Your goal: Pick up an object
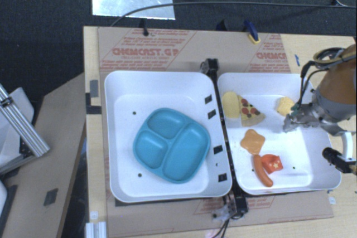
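You see two white bins side by side on the table [184, 47]. The left bin [120, 120] holds a blue plate [172, 145] with three compartments, lying flat near the middle of that bin.

The right bin [323, 175] holds the small food toys. I take the pizza slice [251, 111] as the landmark. It lies in the upper left part of the right bin, with its red and yellow top facing up. A pale yellow piece [230, 105] touches the pizza slice on its left side. A small yellow block [285, 105] lies to the right of the pizza slice, well apart from it. An orange piece [252, 141] lies below the pizza slice, near it. Further below the pizza slice you find a red piece [272, 163] and a sausage [263, 170]; these two touch each other, with the sausage on the left and slanted.

The arm [337, 92] comes in from the right edge, and the gripper [291, 120] is low inside the right bin, to the right of the pizza slice and just below the yellow block, very near to it. Nothing is visible between the fingers. The fingers are small and blurred there, so I cannot tell if they are wide or narrow.
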Motion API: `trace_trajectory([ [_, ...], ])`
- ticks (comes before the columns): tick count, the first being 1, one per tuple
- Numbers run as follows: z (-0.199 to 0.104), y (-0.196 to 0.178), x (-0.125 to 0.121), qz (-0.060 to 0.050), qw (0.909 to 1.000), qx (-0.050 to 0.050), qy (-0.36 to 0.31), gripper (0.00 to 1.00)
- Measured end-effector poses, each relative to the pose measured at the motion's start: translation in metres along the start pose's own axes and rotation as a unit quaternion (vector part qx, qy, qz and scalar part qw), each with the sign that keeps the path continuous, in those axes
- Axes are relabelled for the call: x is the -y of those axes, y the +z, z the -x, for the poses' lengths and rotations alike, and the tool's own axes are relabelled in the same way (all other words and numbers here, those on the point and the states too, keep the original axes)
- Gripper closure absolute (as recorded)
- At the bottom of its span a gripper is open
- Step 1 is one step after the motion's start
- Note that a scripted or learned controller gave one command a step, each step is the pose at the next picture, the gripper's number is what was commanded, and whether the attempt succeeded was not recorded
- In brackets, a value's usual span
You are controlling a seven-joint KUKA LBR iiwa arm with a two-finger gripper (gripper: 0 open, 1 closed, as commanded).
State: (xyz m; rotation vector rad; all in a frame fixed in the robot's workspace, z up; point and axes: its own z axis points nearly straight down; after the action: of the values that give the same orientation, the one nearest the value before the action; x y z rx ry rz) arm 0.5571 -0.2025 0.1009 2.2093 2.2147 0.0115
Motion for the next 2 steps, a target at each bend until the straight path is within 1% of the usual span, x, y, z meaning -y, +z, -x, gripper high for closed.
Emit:
trace_trajectory([
  [1,0.001,-0.043,-0.004,-0.005,1.0000,-0.001,-0.001,1.00],
  [2,-0.002,-0.091,-0.013,-0.004,1.0000,-0.001,-0.002,1.00],
])
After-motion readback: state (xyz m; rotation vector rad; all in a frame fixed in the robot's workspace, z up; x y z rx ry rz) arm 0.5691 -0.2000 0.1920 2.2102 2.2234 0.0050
